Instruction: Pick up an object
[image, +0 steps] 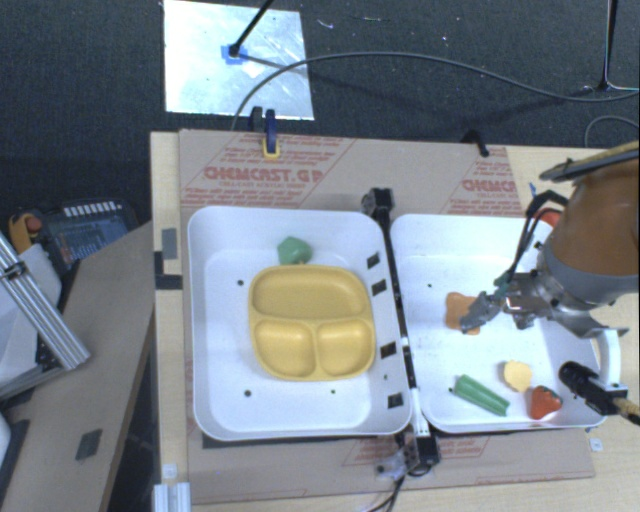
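Your arm (590, 240) reaches in from the right over the right bin (430, 250); the end effector (478, 312) hangs low near that bin's middle, right at the orange object (458, 308); you cannot tell from this view whether it is spread or closed, nor whether it actually touches the orange piece, since its dark tip overlaps that piece's right edge.

In the same bin, nearer the front wall, you have a green oblong object (479, 395) lying at a slant; just to its right sits a small pale yellow object (517, 376); beside that, toward the front right corner, a red object (544, 402); these three lie close together and apart from the orange one.

The left bin (215, 330) carries a yellow divided tray (310, 320) with three compartments, set roughly in the middle; a small green object (294, 250) rests just behind the tray's rear rim, touching it or nearly so.

Both bins sit side by side on a cardboard sheet (330, 165) laid on the counter (165, 200); a black clip (380, 202) stands at the rear where the two bins meet.
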